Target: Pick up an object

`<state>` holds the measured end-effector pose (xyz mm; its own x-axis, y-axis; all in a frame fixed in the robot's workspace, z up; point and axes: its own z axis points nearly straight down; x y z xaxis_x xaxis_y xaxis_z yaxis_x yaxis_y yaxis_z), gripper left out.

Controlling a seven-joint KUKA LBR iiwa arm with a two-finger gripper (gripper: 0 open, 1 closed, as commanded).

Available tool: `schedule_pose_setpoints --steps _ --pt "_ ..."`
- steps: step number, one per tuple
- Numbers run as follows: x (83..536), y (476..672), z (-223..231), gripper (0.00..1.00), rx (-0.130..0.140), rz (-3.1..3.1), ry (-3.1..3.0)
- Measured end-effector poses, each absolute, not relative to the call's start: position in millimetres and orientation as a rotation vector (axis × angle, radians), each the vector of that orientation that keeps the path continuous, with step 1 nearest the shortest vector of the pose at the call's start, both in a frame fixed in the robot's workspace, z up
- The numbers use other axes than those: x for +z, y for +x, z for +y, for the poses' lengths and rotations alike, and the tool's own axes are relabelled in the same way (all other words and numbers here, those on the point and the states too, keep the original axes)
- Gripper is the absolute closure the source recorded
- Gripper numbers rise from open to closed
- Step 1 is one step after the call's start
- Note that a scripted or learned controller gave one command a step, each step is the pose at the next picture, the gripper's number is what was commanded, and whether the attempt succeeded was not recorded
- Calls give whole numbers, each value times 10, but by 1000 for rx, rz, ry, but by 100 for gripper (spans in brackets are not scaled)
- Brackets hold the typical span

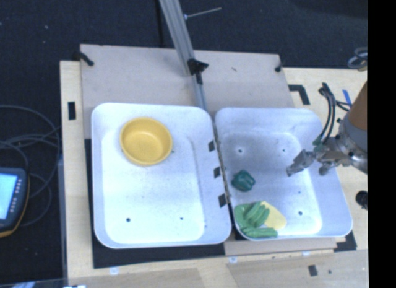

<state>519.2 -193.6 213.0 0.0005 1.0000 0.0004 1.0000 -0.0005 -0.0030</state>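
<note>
In the right bin (309,122), a small dark green object (242,181) lies near the left wall. A cluster of light green pieces on a yellow item (260,217) rests in the bin's front left corner. A yellow bowl (146,141) stands upright in the back of the left bin (154,218). My gripper (307,168) hangs over the right side of the right bin, to the right of the dark green object and well apart from it. Its fingers are spread open with nothing between them.
A slanted metal pole (179,30) rises from behind the bins, where they meet. Dark cables (328,110) hang beside the wrist. A handheld screen device (11,197) lies off the bench at the left edge.
</note>
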Motion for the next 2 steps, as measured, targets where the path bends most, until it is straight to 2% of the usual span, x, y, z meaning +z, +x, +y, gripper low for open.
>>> schedule_pose_setpoints --steps 2 --pt "1005 5216 -1989 0 3 -2219 -2220"
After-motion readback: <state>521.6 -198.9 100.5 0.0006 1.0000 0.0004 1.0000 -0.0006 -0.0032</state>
